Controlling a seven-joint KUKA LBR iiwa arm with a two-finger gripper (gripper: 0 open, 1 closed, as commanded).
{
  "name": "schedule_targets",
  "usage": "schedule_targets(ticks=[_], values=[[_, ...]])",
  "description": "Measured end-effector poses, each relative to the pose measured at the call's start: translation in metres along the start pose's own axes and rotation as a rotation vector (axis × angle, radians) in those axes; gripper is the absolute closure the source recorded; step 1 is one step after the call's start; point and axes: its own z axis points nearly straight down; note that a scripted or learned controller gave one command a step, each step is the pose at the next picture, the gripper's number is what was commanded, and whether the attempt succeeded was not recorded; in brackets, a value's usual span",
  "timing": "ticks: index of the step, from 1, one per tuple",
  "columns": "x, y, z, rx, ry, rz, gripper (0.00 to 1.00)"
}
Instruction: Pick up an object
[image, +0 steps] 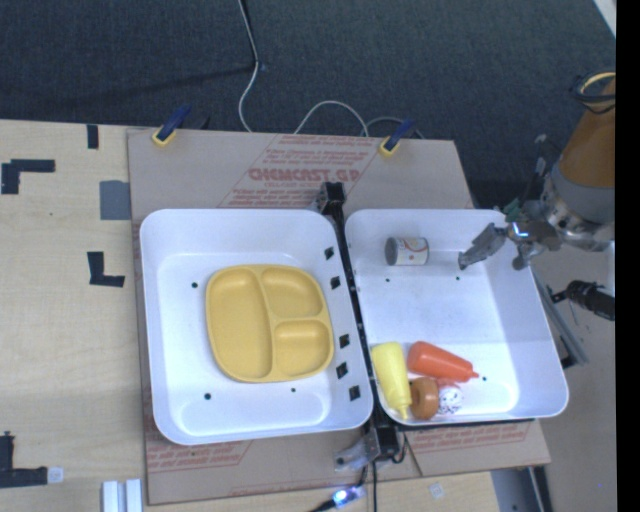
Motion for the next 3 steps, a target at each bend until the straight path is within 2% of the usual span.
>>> schedule_targets(ticks=[2, 3], values=[[-0.01, -0.006, 0.125, 0.0, 0.0, 0.0, 0.0], [-0.009, -0.005, 0.112, -0.003, 0.0, -0.002, 1.0]])
